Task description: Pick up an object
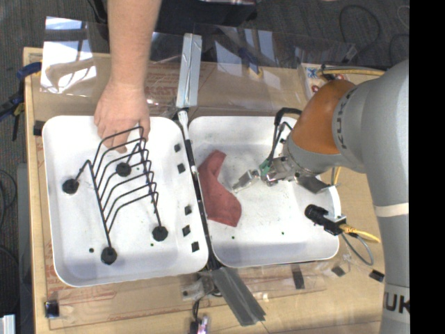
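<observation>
Nearest us, the grey arm (pixel 389 186) fills the frame's right; its gripper (pixel 245 180) hangs centre-right — jaws' spread we cannot tell — just beside a limp, reddish-brown cloth (pixel 217 189) lying mid-frame.

- Wire rack (pixel 122 186) in left bin (pixel 55 256), toward its far edge
- Hand (pixel 119 117) on rack's far end
- Cloth (pixel 219 190) in right bin (pixel 278 252), by its left wall
- Gripper (pixel 245 179) just right of cloth
</observation>
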Controlling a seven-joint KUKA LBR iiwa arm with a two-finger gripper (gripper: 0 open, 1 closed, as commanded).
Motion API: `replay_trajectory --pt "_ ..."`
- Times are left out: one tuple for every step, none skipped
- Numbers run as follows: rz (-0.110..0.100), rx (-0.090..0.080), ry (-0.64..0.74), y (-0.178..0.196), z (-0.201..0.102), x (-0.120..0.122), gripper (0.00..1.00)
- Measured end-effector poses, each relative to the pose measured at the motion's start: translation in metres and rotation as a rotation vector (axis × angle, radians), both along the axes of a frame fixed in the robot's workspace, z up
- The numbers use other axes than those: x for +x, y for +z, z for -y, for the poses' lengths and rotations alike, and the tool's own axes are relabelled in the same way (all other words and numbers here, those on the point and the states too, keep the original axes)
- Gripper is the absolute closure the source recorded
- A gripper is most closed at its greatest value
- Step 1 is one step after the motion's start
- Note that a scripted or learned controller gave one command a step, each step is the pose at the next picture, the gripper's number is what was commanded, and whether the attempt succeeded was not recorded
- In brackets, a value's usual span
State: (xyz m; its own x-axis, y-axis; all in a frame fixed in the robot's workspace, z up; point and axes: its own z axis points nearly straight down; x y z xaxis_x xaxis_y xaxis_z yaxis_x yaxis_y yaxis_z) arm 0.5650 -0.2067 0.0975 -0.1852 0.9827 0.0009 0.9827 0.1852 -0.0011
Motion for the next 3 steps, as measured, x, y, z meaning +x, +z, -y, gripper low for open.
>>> replay_trajectory --pt "0.005 -0.010 0.103 -0.002 -0.081 -0.021 0.00" --pt "0.009 -0.017 0.015 -0.002 -0.088 0.047 0.00" --pt "0.003 -0.020 0.068 -0.002 -0.088 0.091 0.00"
